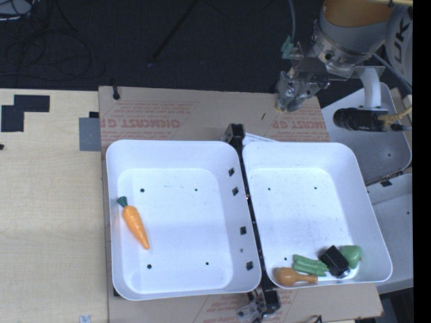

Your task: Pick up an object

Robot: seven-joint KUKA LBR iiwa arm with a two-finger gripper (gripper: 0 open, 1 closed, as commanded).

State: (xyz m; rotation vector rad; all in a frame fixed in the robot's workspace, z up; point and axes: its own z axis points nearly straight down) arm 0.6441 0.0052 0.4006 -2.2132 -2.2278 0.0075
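Your gripper (293,101) hangs in the upper right of the frame, above the brown cardboard sheet (175,113) and beyond the far rim of the right bin (360,180). It sits below the grey wrist and the orange band of the arm (353,15). You have nothing between its fingers; whether they are spread or pressed together cannot be told at this size and angle.

Edges and room: the two white bins lie side by side, meeting at a black divider strip (244,200) down the centre of the frame. The left bin (111,180) has a wide bare floor; its one item, a toy carrot (135,226), lies near the left wall, green top toward the upper left, tip toward the lower right, close to the wall but with open floor on its right side. The right bin's upper and middle floor is open.

The right bin's items crowd into its lower right corner, close against the near rim: an orange pear-shaped toy (293,276) at the left, a green pod-like toy (310,266) just beside it, a black block (335,260) touching or overlapping the green piece, and a green rounded toy (351,254) at the far right, beside the block.

All of these objects lie well apart from your gripper, toward the bottom of the frame; the carrot is farthest left.
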